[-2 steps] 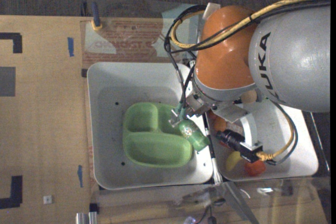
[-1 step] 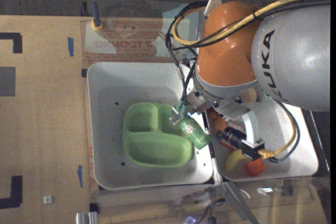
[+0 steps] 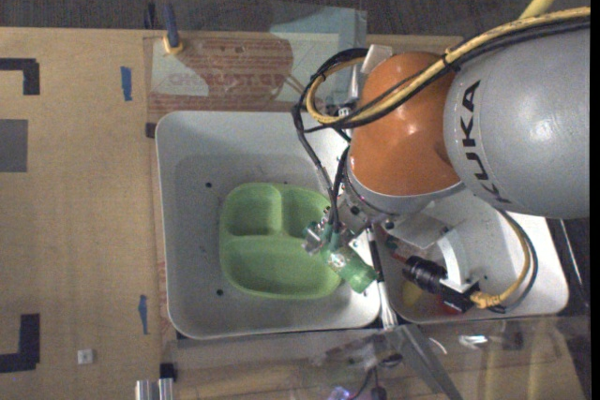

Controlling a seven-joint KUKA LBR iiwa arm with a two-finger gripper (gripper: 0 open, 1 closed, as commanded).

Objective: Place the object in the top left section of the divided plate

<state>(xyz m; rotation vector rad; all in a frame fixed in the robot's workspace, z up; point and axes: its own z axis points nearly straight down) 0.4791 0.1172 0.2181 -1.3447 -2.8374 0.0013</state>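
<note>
A light green divided plate (image 3: 272, 244) lies in the left white bin (image 3: 187, 201), with two small sections along its upper side and one large section below. My gripper (image 3: 322, 235) hangs over the plate's right edge, under the orange wrist band. It is shut on one end of a small bright green cylinder-shaped object (image 3: 351, 269). The object slants down to the right, past the plate's rim toward the bin's right wall. The wrist hides the upper right part of the plate.
The right white bin (image 3: 548, 300) is mostly covered by the arm; a yellowish thing (image 3: 412, 297) shows in its near left corner. A wooden bench surface (image 3: 75, 201) with blue tape marks lies to the left of the bins.
</note>
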